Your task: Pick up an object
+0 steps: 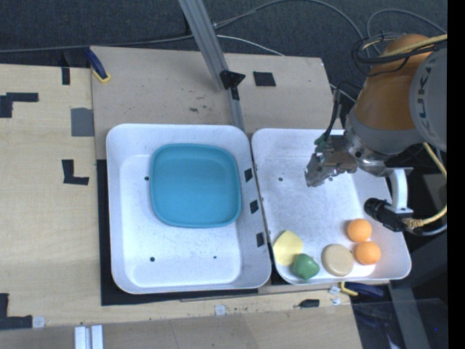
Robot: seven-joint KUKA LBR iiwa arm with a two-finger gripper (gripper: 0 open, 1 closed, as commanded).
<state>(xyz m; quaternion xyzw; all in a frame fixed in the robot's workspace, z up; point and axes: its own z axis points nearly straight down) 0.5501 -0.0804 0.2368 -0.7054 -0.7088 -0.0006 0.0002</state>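
Near edge of the right bin (378, 273): five small objects lie in a loose row. From left to right these are a yellow block (288, 246), a green piece (305, 267) touching the yellow block's near right corner, a tan round piece (337, 259), and two orange balls, one (368, 253) just right of the tan piece and the other (359, 230) slightly farther back, touching or nearly touching the first. All five rest on the bin floor, well apart from the gripper.

Gripper (317, 178): positioned over the middle of the right bin, its dark tip above bare, speckled white floor. Nothing is seen between the fingers; how far apart they stand cannot be told at this angle. The grey arm with its orange band (389, 97) enters from the far right.

Left bin (120, 195): holds a blue square plate (195, 185) with rounded corners, lying flat toward the far side of the bin.

Surroundings: both bins sit side by side on a wooden bench (43, 217) marked with dark tape patches. A grey metal bar (207, 38) slants down from the far edge to the gap between the bins.
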